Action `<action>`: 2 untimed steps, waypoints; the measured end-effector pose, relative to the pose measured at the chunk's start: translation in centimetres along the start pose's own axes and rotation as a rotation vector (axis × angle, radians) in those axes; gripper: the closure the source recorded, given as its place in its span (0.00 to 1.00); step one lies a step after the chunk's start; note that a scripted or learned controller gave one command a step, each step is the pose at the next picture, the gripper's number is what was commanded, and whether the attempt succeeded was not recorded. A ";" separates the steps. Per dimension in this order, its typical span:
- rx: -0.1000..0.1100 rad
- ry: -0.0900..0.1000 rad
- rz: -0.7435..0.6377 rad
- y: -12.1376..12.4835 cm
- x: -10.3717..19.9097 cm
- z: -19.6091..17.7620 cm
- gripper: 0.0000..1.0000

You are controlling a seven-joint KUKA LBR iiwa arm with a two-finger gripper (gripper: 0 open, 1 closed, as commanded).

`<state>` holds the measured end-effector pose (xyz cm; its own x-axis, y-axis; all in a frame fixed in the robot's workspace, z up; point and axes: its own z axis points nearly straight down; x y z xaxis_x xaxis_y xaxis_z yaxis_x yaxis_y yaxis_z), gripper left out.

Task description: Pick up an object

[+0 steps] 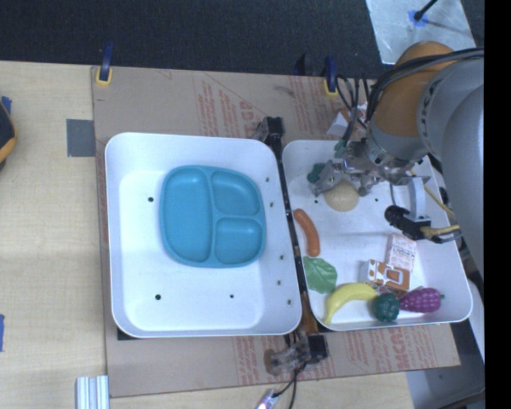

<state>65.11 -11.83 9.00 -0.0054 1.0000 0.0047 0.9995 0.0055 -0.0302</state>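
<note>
Your left bin (119, 228) holds a smooth blue divided plate (211, 216). The right bin (447, 267) carries a glossy sausage (307, 231), a green leaf (319, 274), a curved yellow banana (349, 298), purple grapes (421, 299) and a small carton (393, 262). The gripper (345, 175) sits low over a pale round potato (341, 198) at the back; you cannot tell its grip.

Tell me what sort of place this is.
Probably a robotics lab bench set up for grasping trials. Two white bins sit on clamped cardboard, the right one scattered with toy food such as a banana and a sausage, and a robot arm reaches over it.
</note>
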 end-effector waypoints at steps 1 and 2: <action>0.001 0.002 -0.001 0.0 -1.3 0.0 0.00; 0.000 0.000 -0.001 0.0 -0.1 0.0 0.00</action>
<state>65.12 -11.93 9.00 -0.0061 1.0000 0.0046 0.9995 0.0062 -0.0298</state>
